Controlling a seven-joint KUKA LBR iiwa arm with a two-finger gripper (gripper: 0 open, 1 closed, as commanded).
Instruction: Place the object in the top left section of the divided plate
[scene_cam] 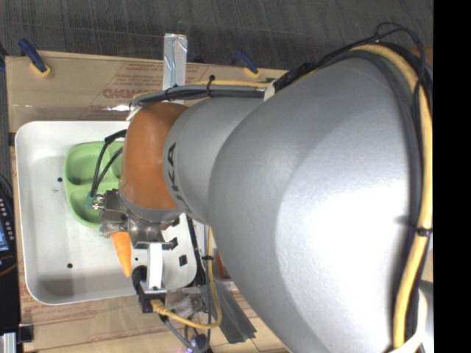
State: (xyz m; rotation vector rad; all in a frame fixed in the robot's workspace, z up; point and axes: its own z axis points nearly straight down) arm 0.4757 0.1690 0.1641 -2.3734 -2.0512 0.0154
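Grey arm with an orange band point(147, 160) reaches in from the right and covers most of the view, including the right of the 2 bins. Its gripper point(114, 210) sits low over the shallow white bin point(29, 197) on the brown-sheeted tabletop point(81, 79); whether it is spread or pressed together cannot be told, as the wrist hides it. The green moulded divided plate point(79, 173) lies in that bin, partly under the arm, and its partitions are largely hidden. The task's thing, an orange tapered carrot-like object point(121, 253), lies just beside the plate's near edge, off the plate and close against the wrist. Judged step: grasp or early carry, placement not yet done. The next move calls for a confirmed hold, a lift clear of the rim, and travel to the plate's top left section.
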